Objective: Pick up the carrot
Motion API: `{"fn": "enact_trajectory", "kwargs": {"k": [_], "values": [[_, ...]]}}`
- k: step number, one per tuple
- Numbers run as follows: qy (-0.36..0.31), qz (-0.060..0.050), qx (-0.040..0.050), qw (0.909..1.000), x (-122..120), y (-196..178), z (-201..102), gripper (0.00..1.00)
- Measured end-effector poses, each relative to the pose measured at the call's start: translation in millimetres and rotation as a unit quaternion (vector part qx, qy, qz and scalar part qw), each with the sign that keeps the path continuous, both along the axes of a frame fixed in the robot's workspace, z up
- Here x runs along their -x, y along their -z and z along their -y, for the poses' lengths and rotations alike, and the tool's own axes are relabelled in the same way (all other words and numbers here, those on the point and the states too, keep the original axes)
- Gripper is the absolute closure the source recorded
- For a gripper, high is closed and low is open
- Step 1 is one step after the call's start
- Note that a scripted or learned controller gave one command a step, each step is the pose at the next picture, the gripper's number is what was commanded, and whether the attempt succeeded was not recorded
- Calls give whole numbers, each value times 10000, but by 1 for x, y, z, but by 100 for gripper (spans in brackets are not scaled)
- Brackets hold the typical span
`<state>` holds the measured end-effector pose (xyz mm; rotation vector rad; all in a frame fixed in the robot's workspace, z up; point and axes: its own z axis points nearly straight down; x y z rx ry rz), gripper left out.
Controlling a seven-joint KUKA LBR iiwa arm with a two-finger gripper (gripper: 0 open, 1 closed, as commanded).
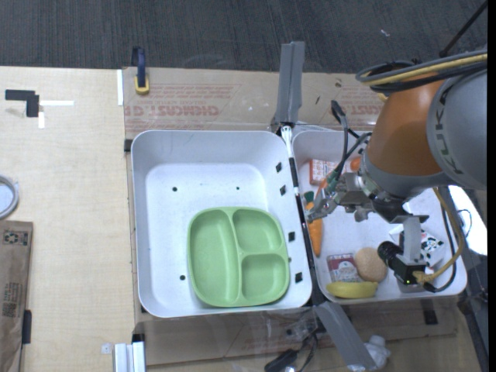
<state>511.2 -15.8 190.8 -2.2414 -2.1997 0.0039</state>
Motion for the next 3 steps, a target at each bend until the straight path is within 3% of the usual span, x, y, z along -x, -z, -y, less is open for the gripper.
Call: {"fn": "enact_trajectory", "kwargs": {"k": [2,3], "values": [[3,0,1,10000,0,0,0,0],[-1656,5,-1,9862,-28,0,-7,0]]}}
